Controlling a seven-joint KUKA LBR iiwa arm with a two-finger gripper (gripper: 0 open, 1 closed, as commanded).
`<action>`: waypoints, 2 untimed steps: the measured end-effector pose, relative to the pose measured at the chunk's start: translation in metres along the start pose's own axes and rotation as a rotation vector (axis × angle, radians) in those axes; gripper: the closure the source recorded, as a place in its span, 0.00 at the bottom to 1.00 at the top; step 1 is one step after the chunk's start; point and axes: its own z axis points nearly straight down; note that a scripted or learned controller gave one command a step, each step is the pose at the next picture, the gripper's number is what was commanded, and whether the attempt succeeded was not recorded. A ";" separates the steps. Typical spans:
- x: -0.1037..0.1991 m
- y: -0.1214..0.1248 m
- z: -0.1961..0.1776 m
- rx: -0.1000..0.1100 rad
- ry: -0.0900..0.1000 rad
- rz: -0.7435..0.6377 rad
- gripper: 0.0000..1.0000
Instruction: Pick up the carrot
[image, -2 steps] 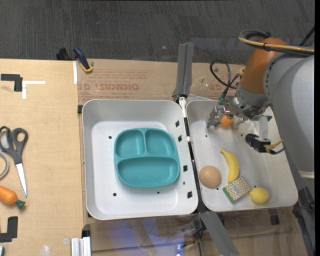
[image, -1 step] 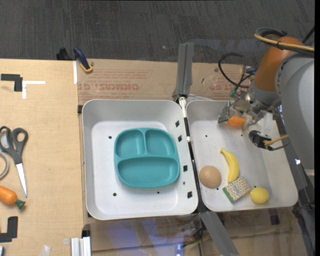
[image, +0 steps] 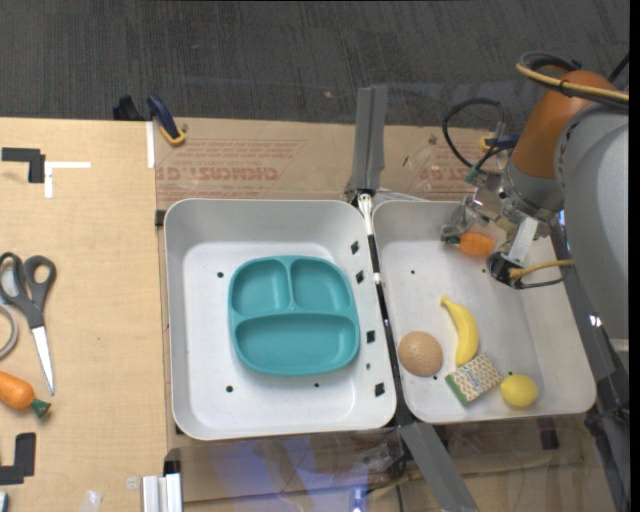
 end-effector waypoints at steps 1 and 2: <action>-0.003 0.001 -0.010 -0.009 -0.010 -0.004 1.00; -0.056 -0.054 -0.041 -0.009 -0.025 -0.167 1.00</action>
